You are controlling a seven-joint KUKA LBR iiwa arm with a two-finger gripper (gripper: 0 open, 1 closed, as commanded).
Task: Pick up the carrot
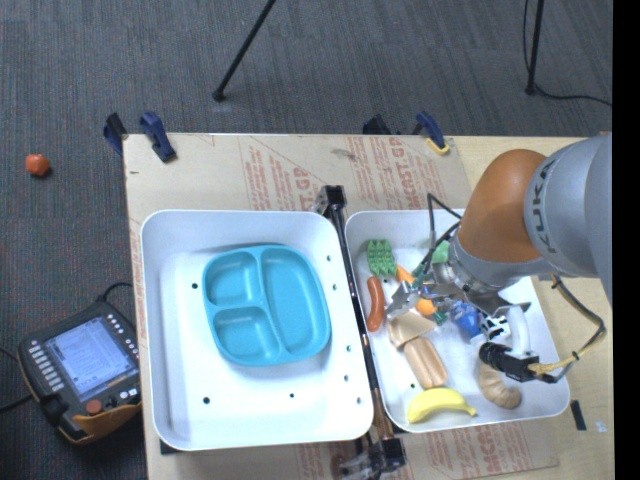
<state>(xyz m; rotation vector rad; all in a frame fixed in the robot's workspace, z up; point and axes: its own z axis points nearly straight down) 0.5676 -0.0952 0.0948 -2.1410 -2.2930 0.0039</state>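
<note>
Hand low over the toy food in the right bin, closing in on the carrot

The hand (418,296) hung in the right bin (545,393), nearer the desk's right edge, and whether it was released or clenched could not be told. The carrot (424,305), a small orange piece, lay just beside it, between the green toy (379,258) and the blue toy (465,320), with the sausage (374,303) close on its other side. A good grasp would likely centre on the carrot alone and descend straight, sparing the neighbours.
</note>
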